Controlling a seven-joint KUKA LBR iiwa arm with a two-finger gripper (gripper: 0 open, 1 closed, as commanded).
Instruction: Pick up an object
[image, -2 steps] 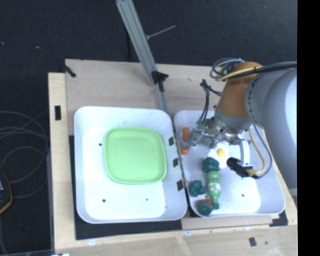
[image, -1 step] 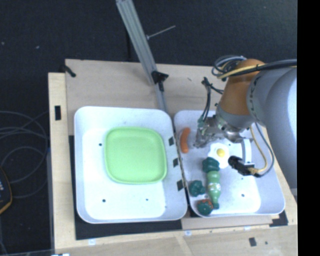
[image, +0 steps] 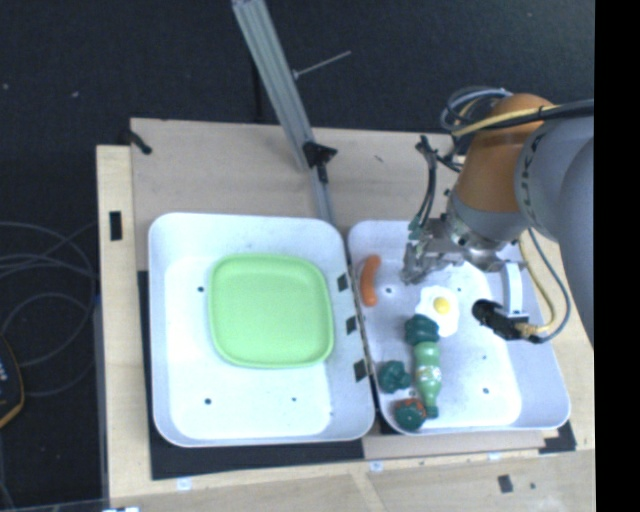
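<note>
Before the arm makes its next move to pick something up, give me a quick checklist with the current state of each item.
1. Gripper is over the right bin, where the objects lie: ok.
2. An object already held: cannot tell; the wrist hides the tips.
3. Target near the gripper: ok; the fried egg toy lies just below it, the orange sausage to its left.
4. Target free of neighbours: not ok; the egg touches the green toy below it.
5. Sausage clear of the bin wall: not ok; it lies against the left wall.
6. Green plate in the left bin, away from the gripper: ok.
</note>
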